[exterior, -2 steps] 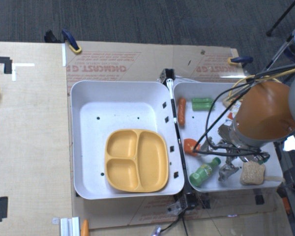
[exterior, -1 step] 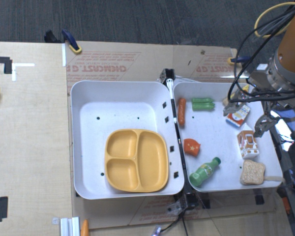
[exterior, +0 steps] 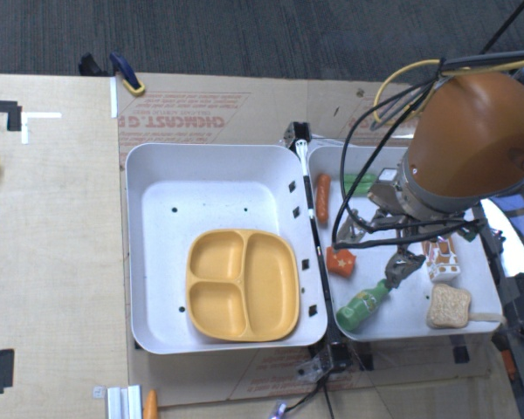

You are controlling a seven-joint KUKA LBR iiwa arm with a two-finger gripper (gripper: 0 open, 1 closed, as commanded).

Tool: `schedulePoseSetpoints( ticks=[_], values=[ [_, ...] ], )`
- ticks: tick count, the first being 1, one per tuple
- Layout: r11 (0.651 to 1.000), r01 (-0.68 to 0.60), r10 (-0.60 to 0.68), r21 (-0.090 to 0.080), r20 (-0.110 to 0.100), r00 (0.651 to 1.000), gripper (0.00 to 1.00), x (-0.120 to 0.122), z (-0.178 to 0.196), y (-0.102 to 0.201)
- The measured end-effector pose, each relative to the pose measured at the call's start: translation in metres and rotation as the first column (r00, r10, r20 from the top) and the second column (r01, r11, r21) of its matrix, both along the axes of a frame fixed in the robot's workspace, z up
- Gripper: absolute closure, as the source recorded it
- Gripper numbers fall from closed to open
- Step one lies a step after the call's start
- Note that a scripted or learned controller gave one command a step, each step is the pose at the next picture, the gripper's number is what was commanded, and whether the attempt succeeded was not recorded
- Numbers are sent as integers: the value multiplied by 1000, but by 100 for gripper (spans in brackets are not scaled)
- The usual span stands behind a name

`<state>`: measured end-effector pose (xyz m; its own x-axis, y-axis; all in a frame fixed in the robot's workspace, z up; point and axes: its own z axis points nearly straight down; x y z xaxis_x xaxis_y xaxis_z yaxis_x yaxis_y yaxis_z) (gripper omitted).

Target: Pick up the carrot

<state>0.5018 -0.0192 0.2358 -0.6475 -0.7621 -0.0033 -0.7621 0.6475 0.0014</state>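
Two white bins sit side by side on the bench. The left bin [exterior: 157, 199] carries one thing: a yellow divided plate [exterior: 243, 285] with three compartments, lying toward its near right corner.

Over to the right bin [exterior: 489, 273], and it's busier. One carrot [exterior: 322, 197] lies lengthwise along the bin's left wall, up near the far end, with nothing touching it. Below it, one small orange-red block [exterior: 341, 262]. Nearer the front, one green bottle [exterior: 364, 305] lies tilted on its side. One slice of toast [exterior: 449, 306] rests in the front right, with one small white-and-orange packet [exterior: 443, 258] just above it.

The arm hangs over the right bin, and the gripper [exterior: 404, 267] sits just above the bottle's neck, well apart from the carrot. Spread or pressed together, I cannot tell from here.
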Motion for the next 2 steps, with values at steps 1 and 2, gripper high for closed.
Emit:
schedulePoseSetpoints(
  ticks=[1,2],
  values=[
    [984,-180,180,0,0,984,0,22,-44,78],
    [851,-525,525,0,-1,851,0,-24,-68,132]
  ],
)
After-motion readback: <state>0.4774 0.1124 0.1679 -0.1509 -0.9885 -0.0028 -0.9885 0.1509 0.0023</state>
